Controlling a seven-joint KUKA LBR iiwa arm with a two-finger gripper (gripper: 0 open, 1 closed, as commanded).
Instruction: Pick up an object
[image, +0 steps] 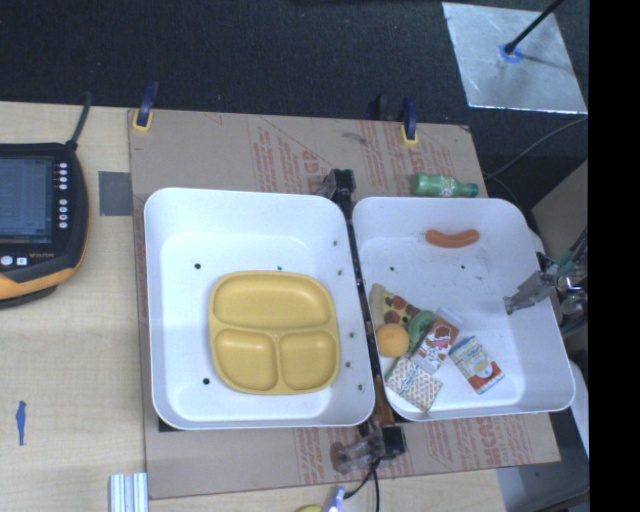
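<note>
Beside 2 bins (160, 300) (1 tray (272, 332))

The left bin (170, 330) carries a yellow divided tray (272, 331) across its middle, leaving bare floor only around its edges. In the right bin (520, 225), the upper and right floor lies open except for a sausage (452, 237) near the back wall. A pizza slice (393, 305), an orange (392, 340), cartons (476, 363) and a packet (413, 384) crowd the lower-left corner, touching one another. The gripper (528, 293) sits over the right rim.
</note>
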